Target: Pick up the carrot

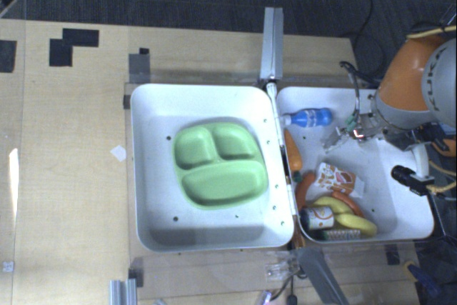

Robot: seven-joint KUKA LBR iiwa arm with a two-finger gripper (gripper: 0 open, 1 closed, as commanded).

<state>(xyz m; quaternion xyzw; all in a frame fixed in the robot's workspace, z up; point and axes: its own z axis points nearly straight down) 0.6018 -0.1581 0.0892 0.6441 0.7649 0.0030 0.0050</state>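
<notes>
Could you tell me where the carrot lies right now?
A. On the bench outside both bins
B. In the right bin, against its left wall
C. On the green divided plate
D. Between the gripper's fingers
B: the carrot lies in the right bin, along its left wall, below the water bottle.

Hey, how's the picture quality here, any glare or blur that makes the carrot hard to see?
Camera view: even light, soft shadow in the left bin beside the green tray; carrot small and slightly soft against the right bin's wall; gripper area cluttered.
</notes>
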